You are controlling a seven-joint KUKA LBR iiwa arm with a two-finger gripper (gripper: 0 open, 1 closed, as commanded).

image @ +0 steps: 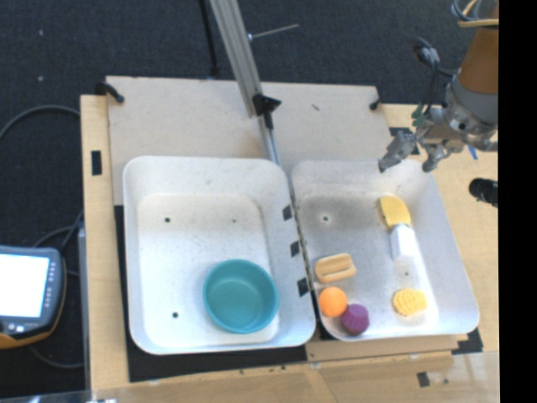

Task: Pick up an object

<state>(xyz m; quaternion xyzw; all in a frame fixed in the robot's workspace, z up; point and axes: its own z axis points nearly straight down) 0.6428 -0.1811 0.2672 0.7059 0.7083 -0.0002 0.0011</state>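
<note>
My gripper (413, 159) hangs over the far right corner of the right bin (369, 183), open, with nothing between its fingers. In that bin lie a yellow and white bottle-shaped object (398, 225), a tan bread-like piece (335, 267), an orange ball (333, 301), a purple ball (356, 318) and a ribbed yellow piece (409, 301). The bottle-shaped object is the nearest to the gripper, a little below it in the view. A teal bowl (240, 295) sits in the left bin (168, 200).
A slanted metal pole (239, 49) rises from the bench behind the bins. A tablet-like screen (25, 292) sits at the far left, off the bench. The arm's orange band (480, 61) is at the upper right.
</note>
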